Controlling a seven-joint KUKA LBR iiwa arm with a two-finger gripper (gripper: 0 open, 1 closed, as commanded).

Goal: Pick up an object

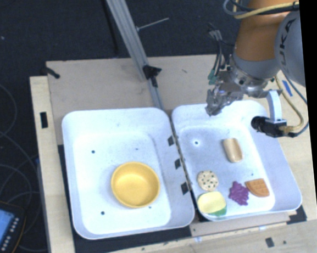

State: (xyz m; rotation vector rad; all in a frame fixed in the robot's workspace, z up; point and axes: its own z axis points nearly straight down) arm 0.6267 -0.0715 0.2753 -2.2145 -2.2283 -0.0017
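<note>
Nearest the camera, at the near edge of the right bin (269, 135), a yellow-green round thing (211, 203) is seen, pressed into the near left corner. Beside it, to the right, a small purple bunch (239, 192) and an orange wedge (257, 188) are found, close together. A little farther in, a round spotted cookie (208, 180) is set just behind the yellow-green thing.

Going from big to small: the left bin (82, 135) is the widest thing, and a yellow bowl (134, 183) is held in its near middle. The right bin is next. The grey and orange arm (263, 26) is reached in from the far right. The gripper (216, 102) is hung over the far left part of the right bin, at its far rim. Whether it is open or closed cannot be told, and nothing can be seen held by it.

A tan roll (233, 149) is laid in the middle of the right bin. It is the closest thing to the gripper. It is placed nearer the camera than the gripper and a little to the right. Its long side is pointed from far to near, only slightly tilted.

It is judged that no object has been picked up yet. For the tan roll, the gripper would likely need to be moved toward the near side and lowered, with the roll grabbed across its short side, from left to right.
</note>
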